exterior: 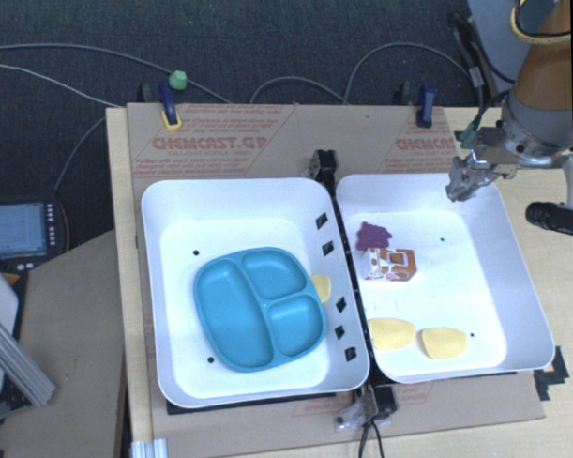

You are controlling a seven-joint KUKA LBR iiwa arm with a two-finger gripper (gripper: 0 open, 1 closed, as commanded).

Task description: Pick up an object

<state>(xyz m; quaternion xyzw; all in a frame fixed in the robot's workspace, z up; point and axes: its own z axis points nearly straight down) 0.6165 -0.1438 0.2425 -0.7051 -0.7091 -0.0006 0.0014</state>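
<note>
Four small things lie in the right bin (514,291), any of them fair game for a pick: a purple piece (372,236) near the bin's left wall, an orange-and-white packet (391,264) touching it just below, and two pale yellow pieces (391,333) (442,341) side by side near the front edge. The gripper (463,183) hangs over the bin's far right corner, well apart from all four, and nothing sits between its fingers; whether they are spread or closed cannot be told from this angle. In the left bin (164,228), a blue divided tray (259,307) takes up most of the floor, with a small yellow piece (320,287) tucked against its right rim. The better pick is judged to be one of the two yellow pieces, since each has some bare floor around it, while the purple piece and packet touch and crowd the wall. A good try would centre the fingers over one piece, straddle its narrow side, and come straight down so that the neighbour is not nudged away
</note>
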